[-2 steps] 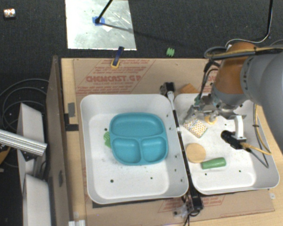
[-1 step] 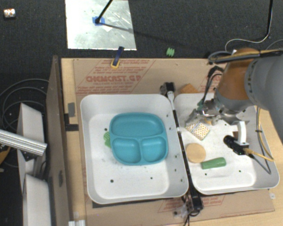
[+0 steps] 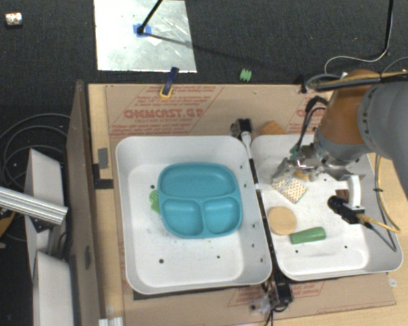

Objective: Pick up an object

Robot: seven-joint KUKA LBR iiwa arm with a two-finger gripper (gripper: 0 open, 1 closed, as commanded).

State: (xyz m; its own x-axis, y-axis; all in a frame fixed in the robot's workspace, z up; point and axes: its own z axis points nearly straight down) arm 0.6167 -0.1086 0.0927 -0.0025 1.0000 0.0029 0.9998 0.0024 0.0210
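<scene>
In the right bin (image 3: 377, 253) lie a pale dotted packet (image 3: 291, 188), a round tan disc (image 3: 282, 220) and a green cylinder (image 3: 307, 235). My gripper (image 3: 295, 169) hangs over the upper left part of this bin, directly above the dotted packet's top edge and very close to it. Whether it touches the packet is unclear. The grey arm with its orange band (image 3: 341, 114) comes in from the right. The disc and the green cylinder lie apart from the gripper, nearer the front.
The left bin (image 3: 137, 261) holds a blue divided plate (image 3: 198, 199) with a small green thing (image 3: 154, 197) peeking out at its left edge. A ridge (image 3: 257, 204) separates the two bins. A tan block (image 3: 272, 128) sits just behind the right bin.
</scene>
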